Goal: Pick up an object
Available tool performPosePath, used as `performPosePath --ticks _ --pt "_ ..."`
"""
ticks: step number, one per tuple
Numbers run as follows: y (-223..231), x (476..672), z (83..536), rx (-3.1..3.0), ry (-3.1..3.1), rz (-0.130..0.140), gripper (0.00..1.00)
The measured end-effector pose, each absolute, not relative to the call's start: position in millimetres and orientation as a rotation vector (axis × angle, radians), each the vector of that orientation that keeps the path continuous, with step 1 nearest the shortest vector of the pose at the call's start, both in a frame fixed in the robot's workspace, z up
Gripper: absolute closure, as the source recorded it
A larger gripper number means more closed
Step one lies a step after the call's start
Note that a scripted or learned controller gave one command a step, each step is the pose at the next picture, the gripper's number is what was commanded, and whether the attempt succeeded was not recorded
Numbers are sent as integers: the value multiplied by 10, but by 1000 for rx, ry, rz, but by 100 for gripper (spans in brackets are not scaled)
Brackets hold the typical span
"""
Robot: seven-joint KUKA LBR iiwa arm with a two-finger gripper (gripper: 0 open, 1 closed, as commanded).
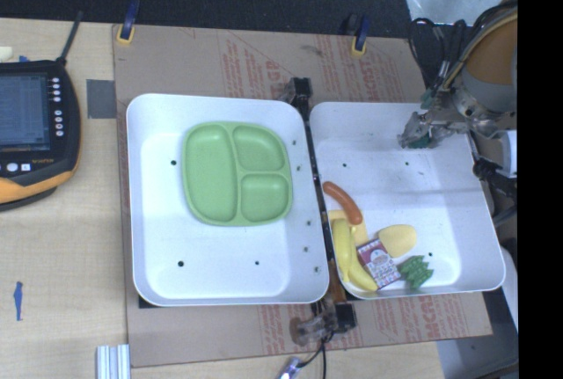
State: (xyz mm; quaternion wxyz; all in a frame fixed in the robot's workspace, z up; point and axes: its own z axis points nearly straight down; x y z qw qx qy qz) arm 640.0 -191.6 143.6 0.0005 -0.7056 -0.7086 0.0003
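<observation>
Gripper (420, 136) sits over the back part of the right bin (457, 193), well away from the food pile, and honestly I can't tell if the jaws are apart or together, too blurry. The pile's in that bin's front left corner: a hot dog (343, 202) at the back, banana (347, 261) along the left wall, a little carton (379, 264), something yellow (398, 238), and a green bit (415, 272). Left of that bin, the other bin (158, 228) holds a green divided plate (237, 173).
</observation>
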Motion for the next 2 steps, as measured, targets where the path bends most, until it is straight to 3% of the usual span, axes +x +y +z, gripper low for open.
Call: performPosePath --ticks 1,2 --pt "-1327 6567 1769 -2215 -2226 1 100" --pt "-585 6564 1919 -2213 -2224 3 100"
